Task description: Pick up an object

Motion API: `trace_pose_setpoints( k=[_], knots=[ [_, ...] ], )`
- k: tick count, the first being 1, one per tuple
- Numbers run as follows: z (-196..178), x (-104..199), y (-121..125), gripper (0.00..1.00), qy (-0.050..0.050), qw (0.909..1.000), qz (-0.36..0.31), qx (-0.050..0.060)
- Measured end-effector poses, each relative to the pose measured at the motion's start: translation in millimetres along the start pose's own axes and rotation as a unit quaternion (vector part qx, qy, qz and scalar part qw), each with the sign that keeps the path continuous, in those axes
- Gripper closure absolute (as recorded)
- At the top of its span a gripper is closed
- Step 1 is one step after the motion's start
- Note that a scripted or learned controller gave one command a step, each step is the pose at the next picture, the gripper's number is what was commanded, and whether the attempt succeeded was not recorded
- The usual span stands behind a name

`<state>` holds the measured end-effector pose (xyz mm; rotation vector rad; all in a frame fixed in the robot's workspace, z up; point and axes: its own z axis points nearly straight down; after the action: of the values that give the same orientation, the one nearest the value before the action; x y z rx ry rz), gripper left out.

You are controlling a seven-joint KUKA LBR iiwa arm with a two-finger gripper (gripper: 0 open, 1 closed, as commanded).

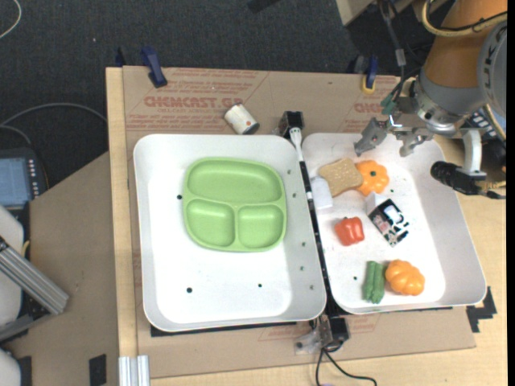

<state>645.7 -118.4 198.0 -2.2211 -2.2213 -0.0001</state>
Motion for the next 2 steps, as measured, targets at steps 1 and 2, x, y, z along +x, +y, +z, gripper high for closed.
trace_pose_setpoints(
  k=[1,2],
  knots=[
    [-17.2,86.4,-71.6,0.0,0.002,1.0,-0.004,0.002],
    [-115.2,175.5,-103.7,0.0,0.003,1.0,-0.006,-0.005]
  ],
)
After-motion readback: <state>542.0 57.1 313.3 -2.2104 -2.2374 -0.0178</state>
